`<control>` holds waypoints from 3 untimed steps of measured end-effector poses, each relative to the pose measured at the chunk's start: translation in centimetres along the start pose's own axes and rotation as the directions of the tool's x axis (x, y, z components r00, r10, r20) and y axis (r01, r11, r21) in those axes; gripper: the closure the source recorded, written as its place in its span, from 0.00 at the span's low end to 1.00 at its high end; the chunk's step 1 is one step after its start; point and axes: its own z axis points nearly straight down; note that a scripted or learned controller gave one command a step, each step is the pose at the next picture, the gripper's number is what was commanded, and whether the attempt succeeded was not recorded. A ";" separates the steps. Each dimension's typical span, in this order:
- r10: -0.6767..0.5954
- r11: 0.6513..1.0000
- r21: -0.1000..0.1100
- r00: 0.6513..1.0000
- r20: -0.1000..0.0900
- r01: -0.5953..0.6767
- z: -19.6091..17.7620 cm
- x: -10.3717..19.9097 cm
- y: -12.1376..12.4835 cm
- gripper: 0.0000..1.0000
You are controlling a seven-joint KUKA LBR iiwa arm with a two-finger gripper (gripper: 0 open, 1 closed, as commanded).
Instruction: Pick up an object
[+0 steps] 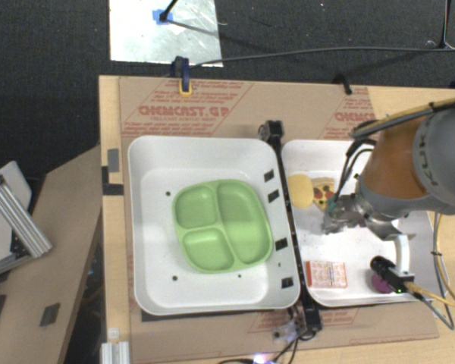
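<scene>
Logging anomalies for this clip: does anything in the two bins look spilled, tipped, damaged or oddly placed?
Nothing stands out. The green divided plate lies flat in the left bin, turned a little askew to its walls. In the right bin, a yellow object, a small red-and-white packet and a purple object lie apart. The gripper hovers there.

bench (235, 101) (cardboard-covered) | on it: left bin (148, 203), right bin (318, 154), side by side

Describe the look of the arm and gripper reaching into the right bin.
The arm is bulky and rounded, grey, with a broad orange band above the wrist. Dark cables loop along its upper side toward the wrist. The gripper is a small grey metal assembly at its tip, too blurred to make out finer detail.
</scene>
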 end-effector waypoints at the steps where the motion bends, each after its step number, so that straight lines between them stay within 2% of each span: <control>1: -0.003 1.000 -0.005 1.000 0.001 0.003 -5.9 -0.2 1.1 1.00; 2: -0.003 1.000 -0.005 1.000 0.001 0.003 -11.3 -0.2 1.3 1.00; 3: -0.009 1.000 0.000 1.000 -0.002 0.009 -12.2 5.8 0.9 1.00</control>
